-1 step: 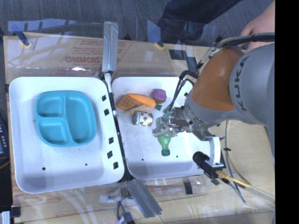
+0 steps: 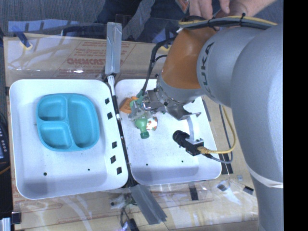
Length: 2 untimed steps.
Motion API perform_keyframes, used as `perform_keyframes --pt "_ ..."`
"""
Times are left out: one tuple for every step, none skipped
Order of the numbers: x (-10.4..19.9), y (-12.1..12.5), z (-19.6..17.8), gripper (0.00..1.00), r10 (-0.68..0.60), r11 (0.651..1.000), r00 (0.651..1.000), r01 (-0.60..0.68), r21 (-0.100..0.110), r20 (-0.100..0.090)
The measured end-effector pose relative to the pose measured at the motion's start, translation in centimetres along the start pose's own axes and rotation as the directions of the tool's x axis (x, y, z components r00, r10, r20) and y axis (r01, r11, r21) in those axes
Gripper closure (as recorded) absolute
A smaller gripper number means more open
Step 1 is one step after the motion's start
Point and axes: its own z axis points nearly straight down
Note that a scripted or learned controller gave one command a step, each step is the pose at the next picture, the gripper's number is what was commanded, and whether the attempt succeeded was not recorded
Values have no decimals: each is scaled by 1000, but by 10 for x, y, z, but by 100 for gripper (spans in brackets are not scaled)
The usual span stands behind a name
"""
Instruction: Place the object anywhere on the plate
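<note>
1. A bench (image 2: 57,57) covered with clear plastic film bears two shallow white bins side by side; at the far edge of the scene a person's hand (image 2: 209,1) rests just above the arm.
2. The task's objects lie in the right bin (image 2: 168,170), in its far left part: a small green toy (image 2: 143,125), an orange piece (image 2: 129,105) to its far left, and a small red and white piece (image 2: 153,124) touching the green toy on its right.
3. The gripper (image 2: 140,108) is directly over these small things, with its tip between the orange piece and the green toy. It is seen from above and blurred, so I cannot tell how it is set or whether it holds anything.
4. The grey arm (image 2: 250,81) with its orange band (image 2: 190,57) reaches in from the right and covers much of the right bin's far side.
5. A black connector (image 2: 185,142) with a yellow cable (image 2: 219,150) hangs over the right part of the same bin.
6. The blue plate (image 2: 68,121), with three compartments, lies in the left bin (image 2: 29,177), well apart from the objects. No object lies on the plate.
</note>
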Motion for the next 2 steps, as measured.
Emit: perform_keyframes --pt "100 87 -18 100 -514 855 857 515 61 -31" --pt "87 83 -7 0 -495 864 868 496 83 -33"
